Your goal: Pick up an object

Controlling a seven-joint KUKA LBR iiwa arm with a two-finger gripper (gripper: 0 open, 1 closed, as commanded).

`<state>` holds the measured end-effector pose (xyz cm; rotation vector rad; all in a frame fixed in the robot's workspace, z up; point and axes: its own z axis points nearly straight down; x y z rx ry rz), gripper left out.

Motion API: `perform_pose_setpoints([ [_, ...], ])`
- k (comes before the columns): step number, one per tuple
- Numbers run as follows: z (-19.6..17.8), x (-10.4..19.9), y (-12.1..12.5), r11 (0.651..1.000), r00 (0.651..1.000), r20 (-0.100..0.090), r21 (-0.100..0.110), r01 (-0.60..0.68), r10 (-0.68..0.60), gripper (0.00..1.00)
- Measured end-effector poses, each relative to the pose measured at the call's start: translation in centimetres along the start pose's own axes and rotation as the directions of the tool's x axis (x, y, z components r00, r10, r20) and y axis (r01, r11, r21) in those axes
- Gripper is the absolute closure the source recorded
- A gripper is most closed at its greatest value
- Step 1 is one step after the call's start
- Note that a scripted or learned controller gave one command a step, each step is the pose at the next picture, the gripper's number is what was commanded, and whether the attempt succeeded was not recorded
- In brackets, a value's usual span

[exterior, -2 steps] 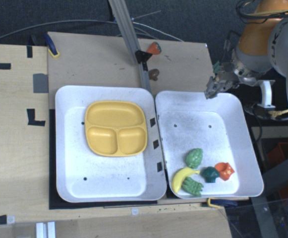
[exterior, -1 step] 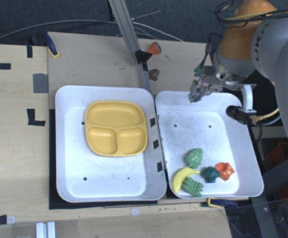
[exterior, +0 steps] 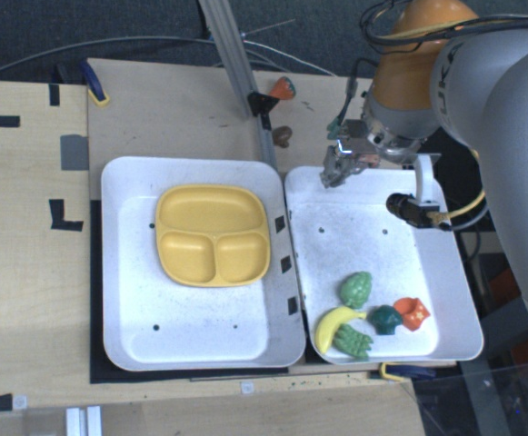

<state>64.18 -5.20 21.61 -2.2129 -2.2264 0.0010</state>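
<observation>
Toys clustered in right bin (exterior: 445, 271), toward its 5 o'clock corner: green leafy piece (exterior: 356, 288) topmost, yellow banana (exterior: 329, 325) at 7 o'clock of it, second green piece (exterior: 353, 341) touching banana's inner curve, dark teal piece (exterior: 384, 319) just beside at 3 o'clock of banana tip, orange-red piece (exterior: 413, 312) touching teal one on its 3 o'clock side. All lying loose on bin floor, none lifted.

Left bin (exterior: 118, 271) carrying yellow divided plate (exterior: 214, 234), three compartments, flat, in upper half. Black clips along seam between bins. Grey pole (exterior: 232, 48) slanting from 12 o'clock down to black bracket near bins' shared top corner. Small orange object (exterior: 283, 87) and small brown object (exterior: 282, 136) on desk (exterior: 154, 107) just past that bracket, outside bins. Black tape marks on desk at 9 o'clock. Blue-yellow item (exterior: 94, 82) near desk's 11 o'clock corner.

Nothing between pincer and toys except bare bin floor; toys packed tight, touching one another, close to bin's near wall.

Arm entering from 3 o'clock, large grey link filling upper right, orange band (exterior: 418, 48) above wrist, cables looped over it. Wrist pointing down and toward 9 o'clock. Pincer (exterior: 334, 173) over right bin's 11 o'clock corner, near rim, well apart from toy cluster. Fingers small and dark against rim, spread cannot be told, nothing seen between them. Black cylinder with yellow cable (exterior: 413, 209) hanging at 4 o'clock of pincer over bin's far right edge.
</observation>
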Motion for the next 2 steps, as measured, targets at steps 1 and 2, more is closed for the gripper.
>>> perform_pose_setpoints([
  [1,-1.2,5.7,-0.2,1.000,1.000,-0.001,-0.002,0.002,-0.002,1.00],
  [2,-1.0,12.2,-0.5,1.000,1.000,0.000,-0.001,0.003,-0.003,1.00],
])
